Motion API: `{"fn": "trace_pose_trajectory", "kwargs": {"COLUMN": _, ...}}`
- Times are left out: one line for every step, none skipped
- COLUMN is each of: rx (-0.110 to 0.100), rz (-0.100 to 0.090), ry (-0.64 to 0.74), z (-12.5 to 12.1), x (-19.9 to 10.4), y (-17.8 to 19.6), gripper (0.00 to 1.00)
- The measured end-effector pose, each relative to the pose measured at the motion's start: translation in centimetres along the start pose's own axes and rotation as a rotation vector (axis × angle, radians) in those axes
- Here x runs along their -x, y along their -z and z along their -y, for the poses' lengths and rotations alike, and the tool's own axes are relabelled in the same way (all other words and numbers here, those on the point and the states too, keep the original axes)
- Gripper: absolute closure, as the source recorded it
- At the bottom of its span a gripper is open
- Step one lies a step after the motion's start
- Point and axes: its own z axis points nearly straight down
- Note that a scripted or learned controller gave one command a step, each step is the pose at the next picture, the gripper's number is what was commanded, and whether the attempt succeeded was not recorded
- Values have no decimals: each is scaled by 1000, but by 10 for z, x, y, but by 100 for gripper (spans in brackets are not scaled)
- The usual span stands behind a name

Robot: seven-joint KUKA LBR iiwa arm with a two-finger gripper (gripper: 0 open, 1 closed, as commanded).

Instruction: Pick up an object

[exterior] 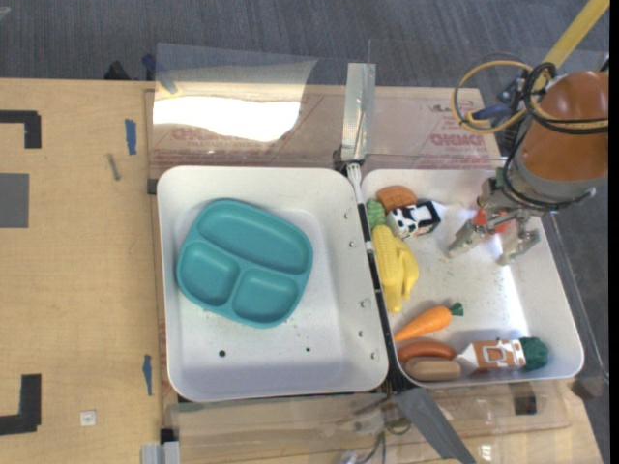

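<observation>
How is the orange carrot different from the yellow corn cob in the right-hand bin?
The orange toy carrot tapers to a point with a green tuft, lying slanted mid-bin. The yellow toy corn cob is thicker and blunter, lying lengthwise along the left wall of the white right bin. Both are toy foods lying flat, apart from the gripper.

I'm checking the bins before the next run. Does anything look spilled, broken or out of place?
Nothing stands out. The teal divided plastic plate lies flat in the left white bin. The toy foods, among them a yellow corn cob and an orange carrot, lie loose inside the right white bin.
</observation>
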Motion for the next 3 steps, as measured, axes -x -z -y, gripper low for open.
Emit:
{"fn": "trace_pose_trajectory", "kwargs": {"rx": 10, "rz": 6, "ry": 476, "z": 37, "x": -17, "y": 50, "gripper": 0}}
{"fn": "trace_pose_trajectory", "kwargs": {"rx": 8, "rz": 14, "ry": 482, "z": 38, "x": -4, "y": 7, "gripper": 0}}
{"fn": "trace_pose_trajectory", "kwargs": {"rx": 14, "rz": 0, "ry": 331, "z": 29, "x": 37, "y": -1, "gripper": 0}}
